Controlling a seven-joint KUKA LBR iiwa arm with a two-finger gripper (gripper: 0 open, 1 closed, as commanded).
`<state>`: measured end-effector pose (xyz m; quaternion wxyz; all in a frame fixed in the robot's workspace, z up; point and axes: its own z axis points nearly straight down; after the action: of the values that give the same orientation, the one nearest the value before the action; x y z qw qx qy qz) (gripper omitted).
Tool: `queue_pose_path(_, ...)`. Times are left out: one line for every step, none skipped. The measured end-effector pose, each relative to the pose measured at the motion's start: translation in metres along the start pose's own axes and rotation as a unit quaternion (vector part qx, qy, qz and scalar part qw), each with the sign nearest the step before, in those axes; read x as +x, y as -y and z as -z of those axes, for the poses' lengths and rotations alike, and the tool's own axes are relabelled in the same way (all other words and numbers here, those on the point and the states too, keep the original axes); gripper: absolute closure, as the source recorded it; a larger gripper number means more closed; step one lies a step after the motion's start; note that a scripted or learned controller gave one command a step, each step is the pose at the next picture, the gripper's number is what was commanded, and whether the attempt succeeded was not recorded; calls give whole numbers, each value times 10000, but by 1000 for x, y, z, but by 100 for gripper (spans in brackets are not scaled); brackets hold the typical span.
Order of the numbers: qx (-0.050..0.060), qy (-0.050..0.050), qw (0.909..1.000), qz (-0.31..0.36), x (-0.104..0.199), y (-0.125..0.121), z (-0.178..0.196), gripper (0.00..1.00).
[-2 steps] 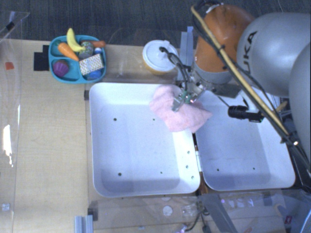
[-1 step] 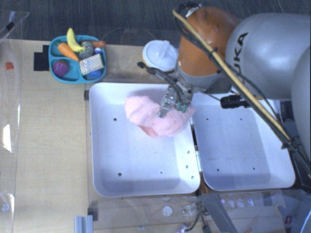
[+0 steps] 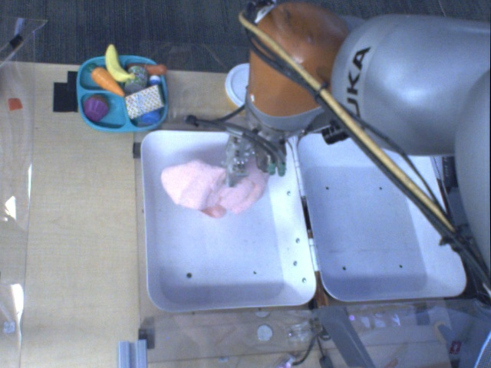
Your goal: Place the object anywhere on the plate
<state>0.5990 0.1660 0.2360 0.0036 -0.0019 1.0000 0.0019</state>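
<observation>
A soft pink cloth-like object (image 3: 201, 186) lies crumpled in the far half of the left white bin (image 3: 222, 274). My gripper (image 3: 244, 169) points down at the right part of this pink object and overlaps its upper right edge. The arm's orange band sits directly above the gripper and hides the bin's far rim there. A blue sectioned plate (image 3: 86, 90) rests on the bench outside the bins, at the far left, well left of the gripper.
The plate holds toy food: a banana (image 3: 115, 64), a carrot (image 3: 106, 80), a purple piece (image 3: 96, 107) and a speckled block (image 3: 146, 98). A round white and yellow thing (image 3: 236, 84) peeks out behind the arm. The right white bin (image 3: 383, 228) lies under the arm.
</observation>
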Motion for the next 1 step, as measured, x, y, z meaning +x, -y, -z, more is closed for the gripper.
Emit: queue_pose_path(1,-6,10000,9,7,-51,-9,100)
